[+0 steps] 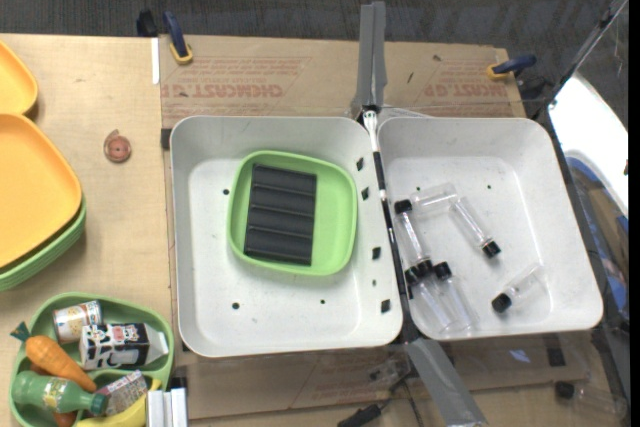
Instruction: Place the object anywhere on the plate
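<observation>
Green round bowl (150, 333) at the bottom left corner sits closest, heaped with toy groceries: an orange plastic carrot (48, 355), a green plastic bottle (50, 397), a small tin can (76, 320) and a black-and-white printed carton (120, 345). It rests on the pale wooden table (100, 245), well apart from the task's things. Up the left edge lies a stack of yellow-orange plastic plates (30, 185) over a green one, and near them a small reddish round disc (118, 147).

A brown cardboard sheet (300, 80) lies under the two shallow white bins, held by a yellow-and-blue clamp (178, 43) at each far corner. A grey metal bar (372, 55) runs down to the seam between the bins.

The right white bin (560, 175) holds several clear plastic vials with black caps (420, 267), scattered and pointing different ways.

In the left white bin (200, 315) lies the green square plate with rounded corners (340, 215), slightly left of the bin's middle. The black ribbed rectangular block (280, 213) lies flat on it, inside the rim and near its centre. Its long axis runs away from the camera, leaning a little, top end to the right. The ribs seem to run across the short side, though the dark surface makes this hard to read. Nothing lies over the block or crowds the plate.
</observation>
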